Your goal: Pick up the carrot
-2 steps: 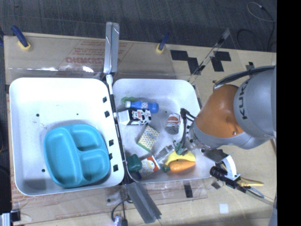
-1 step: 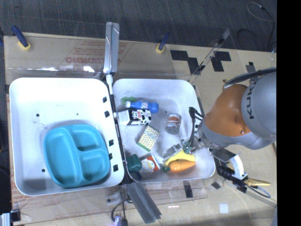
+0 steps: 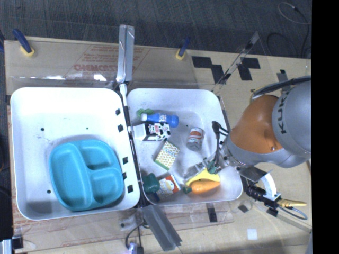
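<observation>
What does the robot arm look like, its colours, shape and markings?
The arm is rounded and bulky, with a grey shell bearing dark lettering and a wide orange band above the wrist. Its claw is small, dark and metallic.

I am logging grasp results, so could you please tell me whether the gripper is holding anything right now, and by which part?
It cannot be told. The gripper sits low in the right bin, just above the carrot, but this view does not settle whether anything is gripped.

The orange plastic carrot (image 3: 204,184) lies in the shallow white right bin (image 3: 225,121), just below the two-finger gripper (image 3: 213,165).
</observation>
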### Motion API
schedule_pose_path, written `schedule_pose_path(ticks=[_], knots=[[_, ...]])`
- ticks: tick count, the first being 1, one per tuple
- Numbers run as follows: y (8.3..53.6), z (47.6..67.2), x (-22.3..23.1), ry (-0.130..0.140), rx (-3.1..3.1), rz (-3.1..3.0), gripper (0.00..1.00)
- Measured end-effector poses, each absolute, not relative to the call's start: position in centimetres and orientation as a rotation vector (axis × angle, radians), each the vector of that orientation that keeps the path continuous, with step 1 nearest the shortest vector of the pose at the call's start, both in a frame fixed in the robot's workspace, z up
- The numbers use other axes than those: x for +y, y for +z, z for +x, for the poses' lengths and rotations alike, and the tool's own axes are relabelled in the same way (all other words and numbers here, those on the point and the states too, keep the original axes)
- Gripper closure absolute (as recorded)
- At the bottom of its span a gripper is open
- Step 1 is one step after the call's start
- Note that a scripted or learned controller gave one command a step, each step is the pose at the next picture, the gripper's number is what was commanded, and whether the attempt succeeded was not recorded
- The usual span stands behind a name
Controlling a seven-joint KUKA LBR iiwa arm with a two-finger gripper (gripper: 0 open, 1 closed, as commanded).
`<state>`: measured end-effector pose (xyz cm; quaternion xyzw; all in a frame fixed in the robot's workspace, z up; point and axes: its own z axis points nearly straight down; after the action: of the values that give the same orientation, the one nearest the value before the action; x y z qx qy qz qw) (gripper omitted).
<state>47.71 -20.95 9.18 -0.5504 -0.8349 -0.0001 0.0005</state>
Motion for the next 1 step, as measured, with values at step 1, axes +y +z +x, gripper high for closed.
schedule_pose_path(ticks=[1], knots=[[9.18,47.71,-20.93,0.000,-2.684,-1.628,0.00]])
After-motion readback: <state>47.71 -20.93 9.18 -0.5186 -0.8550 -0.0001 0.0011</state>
